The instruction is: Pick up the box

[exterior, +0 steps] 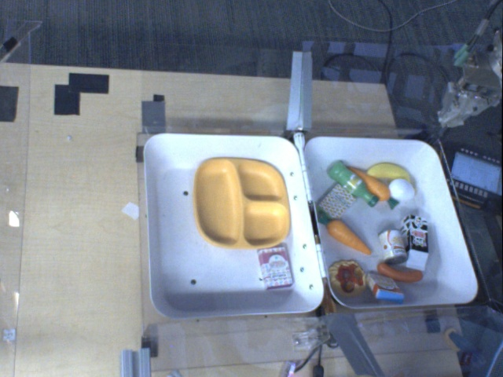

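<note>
1. Target. The box (275, 267), a small flat carton with a red-and-white printed face, lies in the left bin (169, 210) near its front right corner, just in front of the yellow divided tray (240, 201) and close to the wall shared with the right bin (448, 210). It appears to lie flat on its broad face.

2. Clutter. The right bin holds a green bottle (351, 183), two carrots (346, 236), a banana (389, 170), a can (393, 245), a small milk carton (416, 234) and other toy foods; none touches the box.

3. Step in hand (judgement). The reach has not begun. A good approach would carry the gripper across the right bin at height, then descend vertically over the box with the fingers spread across its shorter sides. The front edge of the tray and the bin wall leave little room, so the descent should be centred; a flat carton may slide or tip if struck off-centre.

4. Arm pose. The gripper (464, 104) sits at the upper right of the view, beyond the far right corner of the right bin and off the pale worktop (78, 210), well apart from the box. It is small and blurred here, so whether its fingers are open or closed cannot be told; nothing is seen between them.
</note>
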